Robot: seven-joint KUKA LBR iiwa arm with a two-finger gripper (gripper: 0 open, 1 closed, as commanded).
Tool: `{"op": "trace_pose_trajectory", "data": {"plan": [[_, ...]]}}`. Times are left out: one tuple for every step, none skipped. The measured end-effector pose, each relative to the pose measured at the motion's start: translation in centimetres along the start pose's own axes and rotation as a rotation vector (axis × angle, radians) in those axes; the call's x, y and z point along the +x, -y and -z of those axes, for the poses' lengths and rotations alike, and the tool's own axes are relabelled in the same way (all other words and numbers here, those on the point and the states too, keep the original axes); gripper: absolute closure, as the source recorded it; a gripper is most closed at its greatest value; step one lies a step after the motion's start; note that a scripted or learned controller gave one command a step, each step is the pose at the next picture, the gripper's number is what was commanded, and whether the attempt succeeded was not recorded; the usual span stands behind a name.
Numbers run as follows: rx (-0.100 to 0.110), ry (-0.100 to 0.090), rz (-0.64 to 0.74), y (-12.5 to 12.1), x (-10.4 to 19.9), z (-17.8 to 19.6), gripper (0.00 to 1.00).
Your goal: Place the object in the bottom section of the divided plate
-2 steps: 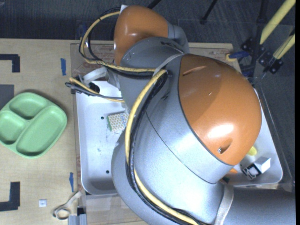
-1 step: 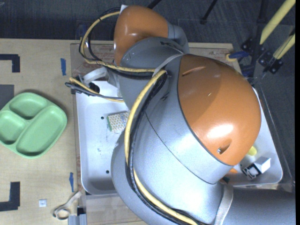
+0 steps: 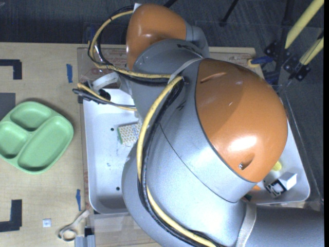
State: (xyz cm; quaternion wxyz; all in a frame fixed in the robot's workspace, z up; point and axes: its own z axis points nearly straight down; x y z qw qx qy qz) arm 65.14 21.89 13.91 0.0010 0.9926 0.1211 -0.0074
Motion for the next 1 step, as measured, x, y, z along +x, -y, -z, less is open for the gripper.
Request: {"op": "trace_pose_trajectory", "data": {"plan": [[0.0,0.0,0.0,0.01,0.0,-0.01,0.0]]}}
